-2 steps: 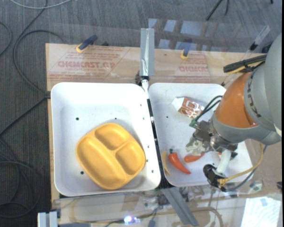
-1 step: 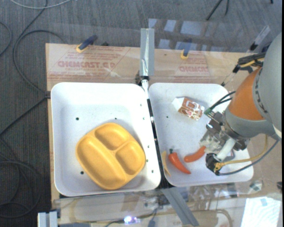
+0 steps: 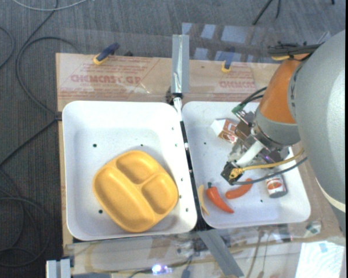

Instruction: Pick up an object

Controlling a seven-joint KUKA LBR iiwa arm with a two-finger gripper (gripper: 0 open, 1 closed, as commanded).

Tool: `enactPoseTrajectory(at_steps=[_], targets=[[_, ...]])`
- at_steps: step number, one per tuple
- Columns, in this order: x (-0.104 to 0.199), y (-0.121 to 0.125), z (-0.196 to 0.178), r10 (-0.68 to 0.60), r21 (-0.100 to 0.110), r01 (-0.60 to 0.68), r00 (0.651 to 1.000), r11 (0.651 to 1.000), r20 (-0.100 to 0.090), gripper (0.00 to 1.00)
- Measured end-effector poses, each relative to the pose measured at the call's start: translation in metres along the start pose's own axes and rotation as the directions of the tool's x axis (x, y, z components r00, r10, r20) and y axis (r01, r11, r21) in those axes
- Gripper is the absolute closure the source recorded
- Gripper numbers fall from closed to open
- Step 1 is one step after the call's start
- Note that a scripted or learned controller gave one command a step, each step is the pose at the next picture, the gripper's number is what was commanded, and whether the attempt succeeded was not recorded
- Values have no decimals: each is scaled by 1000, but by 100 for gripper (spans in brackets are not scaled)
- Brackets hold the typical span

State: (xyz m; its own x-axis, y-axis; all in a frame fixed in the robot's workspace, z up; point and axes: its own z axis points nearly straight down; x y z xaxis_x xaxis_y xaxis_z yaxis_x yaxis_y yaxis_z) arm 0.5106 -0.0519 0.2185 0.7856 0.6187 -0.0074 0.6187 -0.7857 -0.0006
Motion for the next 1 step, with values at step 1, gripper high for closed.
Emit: enactPoseTrajectory(at_steps=[1], targets=[[-46,66,40,123,2,-123,992,992,2,100]])
